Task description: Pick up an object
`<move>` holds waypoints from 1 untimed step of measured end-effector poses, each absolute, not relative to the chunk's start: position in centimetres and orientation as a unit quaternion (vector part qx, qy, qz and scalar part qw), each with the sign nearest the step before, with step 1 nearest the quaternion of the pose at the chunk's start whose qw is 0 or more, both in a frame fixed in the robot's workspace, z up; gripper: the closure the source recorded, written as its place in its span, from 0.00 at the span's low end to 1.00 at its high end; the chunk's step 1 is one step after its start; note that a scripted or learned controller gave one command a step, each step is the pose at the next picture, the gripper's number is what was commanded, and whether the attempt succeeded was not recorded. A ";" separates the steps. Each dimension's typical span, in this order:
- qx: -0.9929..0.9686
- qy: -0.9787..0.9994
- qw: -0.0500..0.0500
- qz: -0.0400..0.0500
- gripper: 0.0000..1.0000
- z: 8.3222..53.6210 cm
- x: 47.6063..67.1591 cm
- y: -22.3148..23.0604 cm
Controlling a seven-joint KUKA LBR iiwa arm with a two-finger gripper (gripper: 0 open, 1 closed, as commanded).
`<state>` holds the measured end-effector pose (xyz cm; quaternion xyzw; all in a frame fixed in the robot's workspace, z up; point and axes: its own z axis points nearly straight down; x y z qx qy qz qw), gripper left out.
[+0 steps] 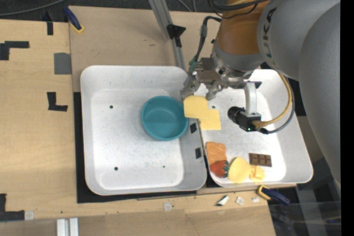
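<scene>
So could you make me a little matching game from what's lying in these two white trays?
Things:
1. bowl
2. yellow slab
3. brown block
4. gripper

Places:
A. right tray, near its front edge
B. just above the yellow slab
C. left tray, on its right side
D. straddling the rims where the two trays meet

Pairs: 1-C, 2-D, 3-A, 4-B

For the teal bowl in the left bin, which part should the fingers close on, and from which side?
Grip the rim of the teal bowl, coming straight down from above. It sits upright with its opening up, so one finger can go inside and one outside the thin wall. The left side of the rim is probably safest: the right side lies close to the yellow slice and the gripper.
</scene>
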<state>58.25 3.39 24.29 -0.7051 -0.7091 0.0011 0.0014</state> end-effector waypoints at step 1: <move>-0.704 -0.710 0.001 0.000 1.00 24.6 58.3 9.1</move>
